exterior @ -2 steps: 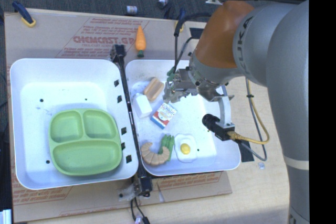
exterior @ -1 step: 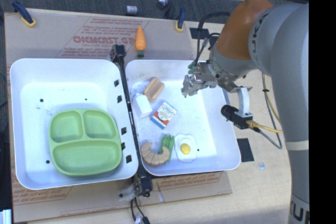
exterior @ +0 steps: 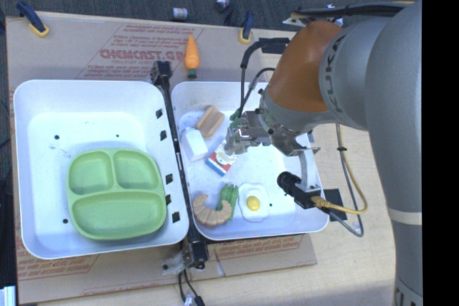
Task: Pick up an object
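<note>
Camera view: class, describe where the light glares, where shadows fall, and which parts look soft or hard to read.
Camera view: the left bin floor is washed out to near-white around the green tray; the arm shades the right bin near the gripper, whose metal parts look blurred; the small items beyond the bench are too soft to identify.

Robot lab: clamped cardboard bench (exterior: 143, 46), white bins (exterior: 29, 125), toy food.
</note>
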Tool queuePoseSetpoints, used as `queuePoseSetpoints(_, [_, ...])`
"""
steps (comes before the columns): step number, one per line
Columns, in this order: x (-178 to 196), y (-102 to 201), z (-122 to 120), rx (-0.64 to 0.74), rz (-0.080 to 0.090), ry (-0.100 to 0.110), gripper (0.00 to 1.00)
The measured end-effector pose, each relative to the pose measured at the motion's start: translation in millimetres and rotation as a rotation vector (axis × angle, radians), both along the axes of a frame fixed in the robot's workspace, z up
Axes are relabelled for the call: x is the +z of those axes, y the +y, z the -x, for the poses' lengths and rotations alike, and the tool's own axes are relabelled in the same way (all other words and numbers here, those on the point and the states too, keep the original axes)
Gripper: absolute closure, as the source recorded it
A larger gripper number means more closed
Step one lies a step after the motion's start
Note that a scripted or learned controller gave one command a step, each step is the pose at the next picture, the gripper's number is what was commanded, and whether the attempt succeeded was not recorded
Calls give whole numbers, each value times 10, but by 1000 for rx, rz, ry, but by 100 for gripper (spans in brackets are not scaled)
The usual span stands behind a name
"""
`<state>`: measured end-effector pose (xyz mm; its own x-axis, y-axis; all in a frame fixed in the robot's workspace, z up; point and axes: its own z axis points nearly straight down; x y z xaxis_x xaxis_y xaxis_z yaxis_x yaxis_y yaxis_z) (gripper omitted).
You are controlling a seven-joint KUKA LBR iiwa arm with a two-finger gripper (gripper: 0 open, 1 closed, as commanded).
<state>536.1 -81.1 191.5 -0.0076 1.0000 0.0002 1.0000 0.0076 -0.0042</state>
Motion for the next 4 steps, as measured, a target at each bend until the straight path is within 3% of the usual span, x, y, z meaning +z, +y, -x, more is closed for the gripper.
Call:
queuePoseSetpoints(1, [0,-565,-77,-4,0,-3,100])
queuePoseSetpoints(2, [273,-307,273,-1,-1,-1,100])
queuePoseSetpoints(3, [273,-309,274,-2,-1,-1,0])
queuePoseSetpoints(4, [-291,-1045,-71,-2,1,-1,0])
